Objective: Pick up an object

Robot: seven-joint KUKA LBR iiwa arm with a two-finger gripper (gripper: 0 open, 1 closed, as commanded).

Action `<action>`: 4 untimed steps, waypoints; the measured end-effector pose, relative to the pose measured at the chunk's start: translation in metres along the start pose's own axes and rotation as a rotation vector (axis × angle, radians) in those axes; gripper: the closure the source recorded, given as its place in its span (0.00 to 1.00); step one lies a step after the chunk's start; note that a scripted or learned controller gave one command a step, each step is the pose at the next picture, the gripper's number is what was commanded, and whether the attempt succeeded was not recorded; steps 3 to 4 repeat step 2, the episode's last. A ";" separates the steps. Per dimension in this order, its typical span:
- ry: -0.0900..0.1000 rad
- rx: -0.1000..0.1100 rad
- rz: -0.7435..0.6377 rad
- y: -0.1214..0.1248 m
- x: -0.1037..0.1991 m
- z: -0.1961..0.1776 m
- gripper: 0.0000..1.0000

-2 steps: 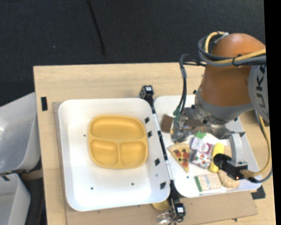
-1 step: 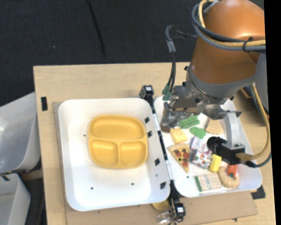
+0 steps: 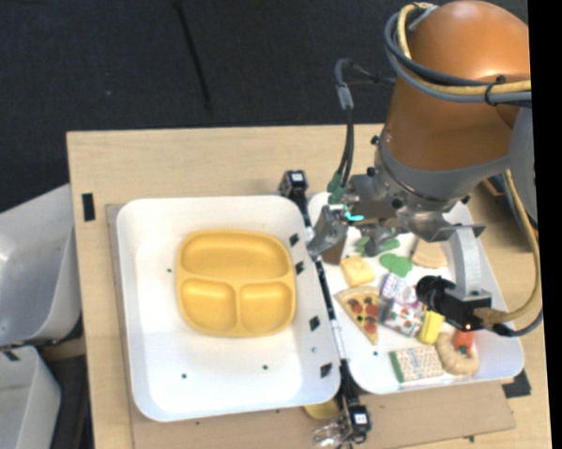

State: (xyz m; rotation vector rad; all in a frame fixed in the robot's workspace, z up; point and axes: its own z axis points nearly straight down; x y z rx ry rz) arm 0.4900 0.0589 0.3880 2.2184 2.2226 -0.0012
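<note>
You see a pizza slice (image 3: 364,313) among small toys in the right bin (image 3: 500,362); the gripper (image 3: 342,227) hovers over them; its grip state you cannot tell.

Slanted overhead view of both bins (image 3: 135,302)

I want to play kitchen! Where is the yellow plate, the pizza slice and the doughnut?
yellow plate (image 3: 235,280): camera view, on the ridge between its three sections, in the left bin.
pizza slice (image 3: 365,312): camera view, on its red topping, in the right bin.
doughnut (image 3: 456,355): camera view, on its pale ring, near the right bin's front corner.
</note>
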 end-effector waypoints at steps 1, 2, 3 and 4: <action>-0.001 -0.002 -0.005 0.001 -0.001 -0.011 1.00; 0.001 -0.003 -0.002 0.000 0.022 -0.041 1.00; 0.001 -0.003 -0.002 0.000 0.022 -0.041 1.00; 0.001 -0.003 -0.002 0.000 0.022 -0.041 1.00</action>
